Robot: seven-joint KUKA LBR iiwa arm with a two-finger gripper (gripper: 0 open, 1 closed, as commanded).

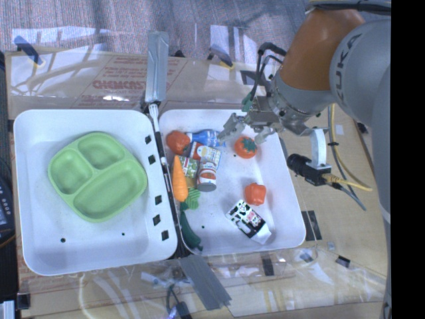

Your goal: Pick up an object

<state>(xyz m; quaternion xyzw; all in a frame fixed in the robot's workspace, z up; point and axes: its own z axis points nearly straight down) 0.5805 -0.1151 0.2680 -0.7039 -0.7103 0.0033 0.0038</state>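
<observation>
- A grey arm (345, 45) with an orange band reaches in from the upper right of the frame, over the right bin (285, 198).
- Its gripper (250, 130) hangs above the bin's upper middle; the fingers (230, 124) are spread apart, holding nothing.
- An orange-red tomato (245, 147) with a green top lies just below the fingers.
- Lower, at centre right of the bin, sits a second orange fruit (255, 193), and beside it a black-and-white milk carton (249, 221).
- Along the bin's left side are a red tomato (176, 141), a carrot (179, 177) and small cans (207, 176) clustered together.
- The left bin (40, 244) holds a green divided plate (97, 175).
</observation>
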